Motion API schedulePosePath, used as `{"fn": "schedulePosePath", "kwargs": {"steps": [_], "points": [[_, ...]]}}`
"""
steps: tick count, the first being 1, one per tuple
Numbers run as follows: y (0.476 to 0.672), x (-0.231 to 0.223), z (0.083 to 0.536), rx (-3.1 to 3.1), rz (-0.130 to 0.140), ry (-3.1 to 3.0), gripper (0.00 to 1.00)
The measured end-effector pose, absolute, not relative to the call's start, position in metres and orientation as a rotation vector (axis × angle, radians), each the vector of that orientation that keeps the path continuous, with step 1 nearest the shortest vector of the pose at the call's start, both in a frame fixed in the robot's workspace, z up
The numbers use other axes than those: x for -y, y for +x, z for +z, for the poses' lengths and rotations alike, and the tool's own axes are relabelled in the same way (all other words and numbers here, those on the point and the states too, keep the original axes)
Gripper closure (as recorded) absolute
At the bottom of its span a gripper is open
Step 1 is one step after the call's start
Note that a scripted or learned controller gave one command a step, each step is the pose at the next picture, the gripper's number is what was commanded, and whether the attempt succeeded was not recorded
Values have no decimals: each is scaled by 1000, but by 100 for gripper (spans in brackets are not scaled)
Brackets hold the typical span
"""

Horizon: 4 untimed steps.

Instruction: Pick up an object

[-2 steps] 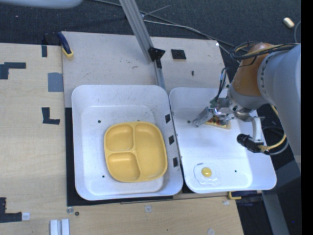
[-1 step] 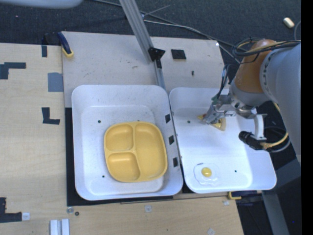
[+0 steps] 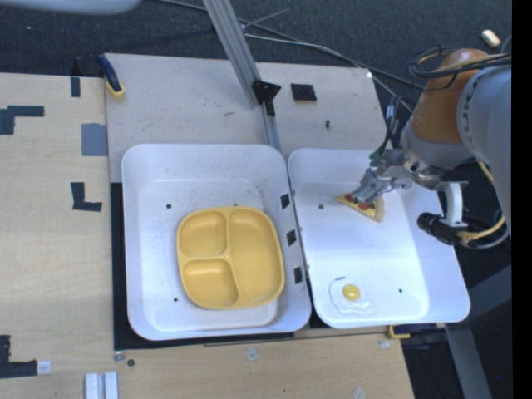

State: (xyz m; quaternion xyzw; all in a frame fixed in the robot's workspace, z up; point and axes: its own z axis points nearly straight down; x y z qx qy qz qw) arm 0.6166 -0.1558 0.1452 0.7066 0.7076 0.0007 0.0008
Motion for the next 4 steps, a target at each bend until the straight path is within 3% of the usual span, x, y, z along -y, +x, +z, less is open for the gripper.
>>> {"fn": "schedulePosePath", "kwargs": {"steps": [2, 4], "points": [[625, 137, 260, -2222, 5, 2215, 100], [630, 32, 244, -2230, -2, 2216, 100]]}}
